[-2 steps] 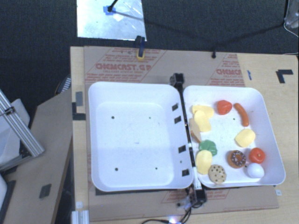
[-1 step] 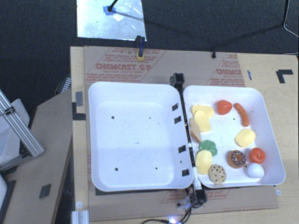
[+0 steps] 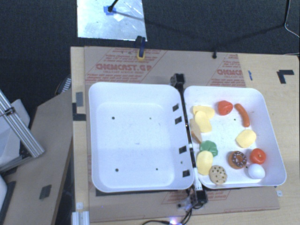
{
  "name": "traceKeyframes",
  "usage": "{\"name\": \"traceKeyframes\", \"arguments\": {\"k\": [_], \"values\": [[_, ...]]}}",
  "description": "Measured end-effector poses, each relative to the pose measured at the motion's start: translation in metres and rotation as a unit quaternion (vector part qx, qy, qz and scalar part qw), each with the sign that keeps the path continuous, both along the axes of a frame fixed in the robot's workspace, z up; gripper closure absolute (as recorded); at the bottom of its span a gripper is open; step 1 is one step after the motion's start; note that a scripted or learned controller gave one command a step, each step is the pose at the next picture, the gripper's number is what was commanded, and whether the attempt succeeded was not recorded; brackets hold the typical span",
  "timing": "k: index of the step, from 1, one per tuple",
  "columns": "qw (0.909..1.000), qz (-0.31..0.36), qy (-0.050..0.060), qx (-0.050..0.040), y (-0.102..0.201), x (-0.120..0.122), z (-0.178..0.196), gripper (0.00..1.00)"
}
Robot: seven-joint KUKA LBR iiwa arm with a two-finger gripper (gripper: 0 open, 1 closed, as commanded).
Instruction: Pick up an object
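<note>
The right bin [image 3: 269,125] holds toy foods — a red tomato [image 3: 225,107] and a sausage [image 3: 242,114] toward its far side, pale yellow pieces [image 3: 203,117] by the divider, a green piece [image 3: 209,147], a chocolate doughnut [image 3: 237,159], a speckled cookie [image 3: 218,174], a white egg [image 3: 256,171] and a small red-orange fruit [image 3: 258,156] near the front. The left bin [image 3: 136,135] sits just beside it. Both rest on a cardboard-covered bench [image 3: 197,62] — dark carpet [image 3: 211,13] lies beyond, with a shiny metal sheet [image 3: 110,13].

A silver sheet [image 3: 111,12] lies on dark carpet [image 3: 37,27] beyond the cardboard-topped bench [image 3: 154,62].
</note>
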State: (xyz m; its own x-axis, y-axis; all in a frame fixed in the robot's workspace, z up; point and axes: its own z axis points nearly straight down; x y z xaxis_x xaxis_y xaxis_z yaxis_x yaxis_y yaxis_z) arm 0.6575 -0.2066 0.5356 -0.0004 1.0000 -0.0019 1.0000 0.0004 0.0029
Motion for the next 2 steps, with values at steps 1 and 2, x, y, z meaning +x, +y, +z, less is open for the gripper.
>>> {"name": "traceKeyframes", "arguments": {"k": [1, 2], "values": [[1.0, 0.002, -0.001, -0.0003, 0.001, 0.011, 0.0, 1.0], [1.0, 0.002, 0.0, 0.0002, 0.015, 0.011, 0.0, 1.0]]}}
